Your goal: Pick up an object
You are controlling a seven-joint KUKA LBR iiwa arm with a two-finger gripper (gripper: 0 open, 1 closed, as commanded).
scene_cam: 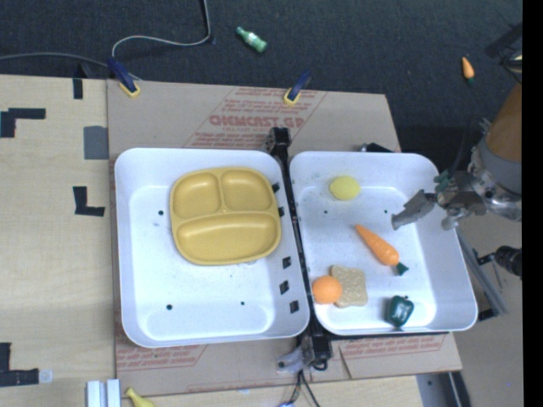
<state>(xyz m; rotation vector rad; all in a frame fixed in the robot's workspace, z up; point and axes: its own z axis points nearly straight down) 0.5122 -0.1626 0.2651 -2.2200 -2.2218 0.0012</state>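
The right bin (424,170) holds a yellow lemon-like ball (344,187), a toy carrot (377,246), an orange ball (327,290), a tan cracker (349,285) and a dark green pepper (399,310). My gripper (422,220) hangs above the right side of this bin, up and to the right of the carrot. Its two fingers are spread apart, one (405,214) reaching left and the other (448,220) near the bin's right wall. Nothing sits between them.
The left bin (136,253) carries a yellow divided plate (226,214). A black clip rail (288,227) runs between the bins. Yellow clamps (297,87) pin the cardboard under them. A small green object (251,39) lies on the dark floor behind.
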